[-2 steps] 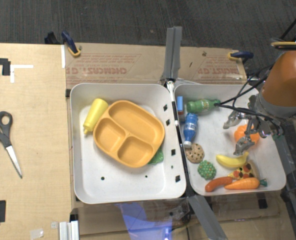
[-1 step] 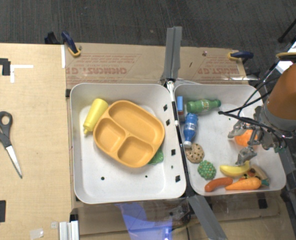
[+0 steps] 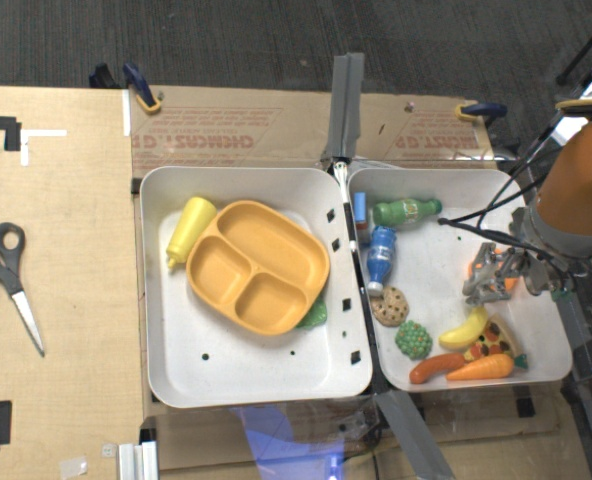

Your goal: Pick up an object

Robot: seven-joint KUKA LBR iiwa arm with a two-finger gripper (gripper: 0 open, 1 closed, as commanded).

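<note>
The gripper (image 3: 488, 280) hangs at three o'clock in the right bin (image 3: 431, 253), finger state impossible to tell, just above the banana (image 3: 463, 330) and carrot (image 3: 481, 369) at five.

dark carpet floor (image 3: 226, 18), wooden bench (image 3: 56, 268)

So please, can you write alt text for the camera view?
The gripper hangs over the right bin, above a banana, carrot, cookie and two bottles. The left bin has an orange tray and a yellow bottle.
</note>
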